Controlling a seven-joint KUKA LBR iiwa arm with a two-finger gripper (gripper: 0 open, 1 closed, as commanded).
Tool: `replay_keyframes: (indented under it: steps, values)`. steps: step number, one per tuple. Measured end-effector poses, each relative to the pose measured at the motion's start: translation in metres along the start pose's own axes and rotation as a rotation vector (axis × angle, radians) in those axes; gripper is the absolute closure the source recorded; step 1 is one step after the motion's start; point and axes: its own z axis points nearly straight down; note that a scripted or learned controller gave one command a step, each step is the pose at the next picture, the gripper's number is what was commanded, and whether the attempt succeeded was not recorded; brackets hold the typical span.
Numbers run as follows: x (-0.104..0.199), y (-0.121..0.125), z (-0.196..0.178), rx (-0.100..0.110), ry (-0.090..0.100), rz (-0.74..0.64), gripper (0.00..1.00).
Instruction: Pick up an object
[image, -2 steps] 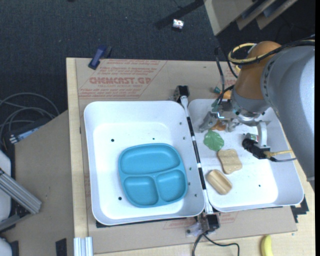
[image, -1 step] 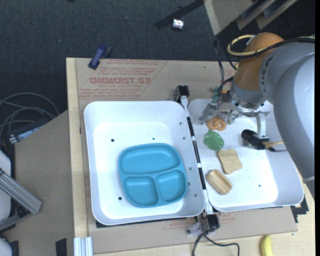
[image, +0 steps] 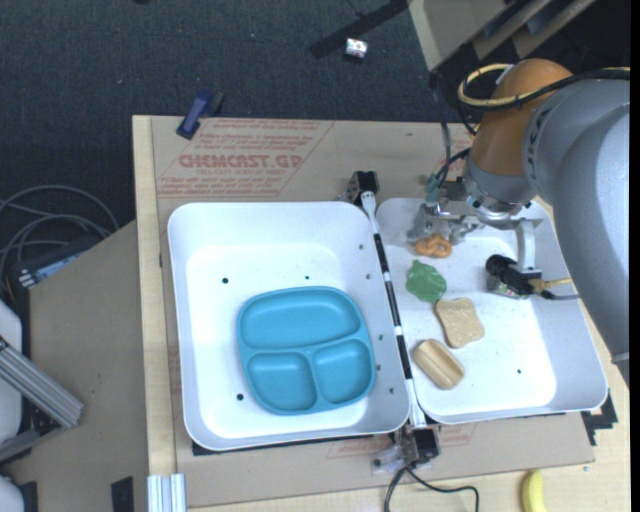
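Seemingly a light, rubbery toy with lobed edges, the small orange object (image: 433, 245) lies at the far end of the right bin (image: 560, 385), directly under the end effector (image: 445, 222), and would best be pinched across its narrow middle. Whether that end effector is apart or together cannot be told. Nearby lie a soft-looking green piece (image: 427, 281), a rough tan slab (image: 459, 321) and a smooth tan roll (image: 438, 362).

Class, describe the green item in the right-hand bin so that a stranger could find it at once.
Look in the right bin, near the divider between the bins. The green piece lies below the orange piece and above the tan slice. It is the bin's one green thing.
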Motion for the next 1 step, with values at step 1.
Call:
replay_keyframes:
  steps: [1]
  values:
    - [0.0705,-0.0529,-0.0905,0.004,0.004,0.001,1.0]
